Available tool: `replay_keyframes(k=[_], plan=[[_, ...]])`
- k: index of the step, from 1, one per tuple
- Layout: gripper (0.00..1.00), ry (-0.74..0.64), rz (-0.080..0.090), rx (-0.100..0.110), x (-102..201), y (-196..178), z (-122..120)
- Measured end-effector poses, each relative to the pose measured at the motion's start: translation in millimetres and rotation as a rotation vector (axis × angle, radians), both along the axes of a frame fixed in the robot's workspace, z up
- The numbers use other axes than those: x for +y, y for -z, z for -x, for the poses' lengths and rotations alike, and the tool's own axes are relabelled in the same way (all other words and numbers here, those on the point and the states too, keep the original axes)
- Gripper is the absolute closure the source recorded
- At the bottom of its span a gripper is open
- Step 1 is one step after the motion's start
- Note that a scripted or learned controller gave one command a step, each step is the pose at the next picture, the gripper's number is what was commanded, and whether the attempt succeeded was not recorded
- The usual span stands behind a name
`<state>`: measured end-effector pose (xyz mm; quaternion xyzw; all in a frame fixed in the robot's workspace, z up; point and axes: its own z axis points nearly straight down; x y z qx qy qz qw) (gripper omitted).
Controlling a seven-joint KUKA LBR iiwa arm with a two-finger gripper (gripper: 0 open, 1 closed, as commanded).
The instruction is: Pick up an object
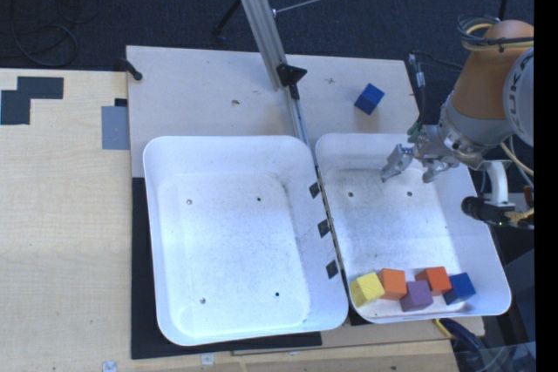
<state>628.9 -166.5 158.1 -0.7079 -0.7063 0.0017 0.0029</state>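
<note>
While the pincer [413,163] hangs open, five blocks [412,286] crowd one bin [488,296] — a sixth [369,98] outside.

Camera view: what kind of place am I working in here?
Probably a robotics lab bench set up for grasping trials: two white bins side by side, coloured blocks in the right one, an aluminium rail above, cables on the dark floor.

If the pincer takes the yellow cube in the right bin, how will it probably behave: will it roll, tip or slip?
The yellow cube has flat faces, so it should probably sit still instead of rolling. It looks like a small solid block, likely light and stiff. It lies against the orange cube near the right bin's lower rim, so pushing it may move its neighbour.
</note>
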Motion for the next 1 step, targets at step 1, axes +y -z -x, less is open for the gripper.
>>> replay_keyframes(k=[1], plan=[[0.0, 0.002, 0.001, -0.001, -29.3, -24.0, 135.9]])
